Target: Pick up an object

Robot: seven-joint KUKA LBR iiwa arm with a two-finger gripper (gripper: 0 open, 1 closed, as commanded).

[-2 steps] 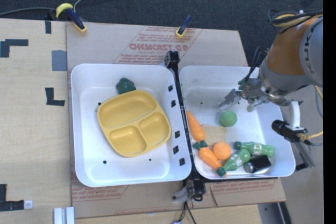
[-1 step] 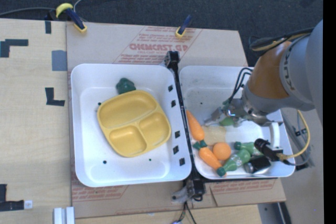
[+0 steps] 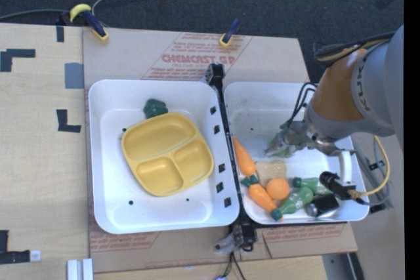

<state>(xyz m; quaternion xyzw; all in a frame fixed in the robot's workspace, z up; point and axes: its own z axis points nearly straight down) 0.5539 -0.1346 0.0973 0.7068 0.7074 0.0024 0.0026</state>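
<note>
Hovering low in the right bin [image 3: 262, 98], the gripper [image 3: 283, 144] has lifted nothing yet, its grip impossible to judge, while the toast [image 3: 271, 172], carrots [image 3: 244, 159] and orange [image 3: 277, 189] lie just near of it, ungrasped.

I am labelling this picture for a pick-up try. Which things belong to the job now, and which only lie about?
Belong to the job:
- gripper, low in the right bin
- the toys nearest it: beige block, orange ball, two carrots

Only lying about:
- yellow divided plate in the left bin
- dark green piece beside the plate
- yellow clamps on the cardboard
</note>
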